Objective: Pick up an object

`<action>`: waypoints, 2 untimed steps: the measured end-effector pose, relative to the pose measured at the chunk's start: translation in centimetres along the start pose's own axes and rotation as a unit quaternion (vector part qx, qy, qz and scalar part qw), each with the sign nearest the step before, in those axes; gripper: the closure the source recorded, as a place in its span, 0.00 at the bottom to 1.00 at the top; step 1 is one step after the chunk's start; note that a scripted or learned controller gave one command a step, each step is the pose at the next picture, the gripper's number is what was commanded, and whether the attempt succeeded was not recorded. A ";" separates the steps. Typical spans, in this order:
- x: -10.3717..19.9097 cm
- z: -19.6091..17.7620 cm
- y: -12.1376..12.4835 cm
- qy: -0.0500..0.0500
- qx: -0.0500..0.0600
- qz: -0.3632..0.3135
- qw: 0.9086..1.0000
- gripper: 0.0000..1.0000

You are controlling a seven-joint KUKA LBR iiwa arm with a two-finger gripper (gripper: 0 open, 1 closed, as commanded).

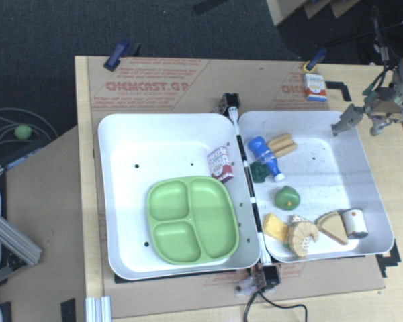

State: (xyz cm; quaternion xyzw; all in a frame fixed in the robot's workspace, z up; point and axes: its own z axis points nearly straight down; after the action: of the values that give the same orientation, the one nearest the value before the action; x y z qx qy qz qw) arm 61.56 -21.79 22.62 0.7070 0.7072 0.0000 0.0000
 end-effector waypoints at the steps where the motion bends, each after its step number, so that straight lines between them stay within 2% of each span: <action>1: 7.4 9.5 4.7 0.001 0.002 -0.001 1.000 0.00; 2: 11.7 14.1 -2.6 -0.004 -0.002 0.002 1.000 0.00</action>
State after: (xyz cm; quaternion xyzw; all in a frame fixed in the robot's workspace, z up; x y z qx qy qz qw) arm 58.92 -10.14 8.56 0.7085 0.7057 -0.0014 0.0044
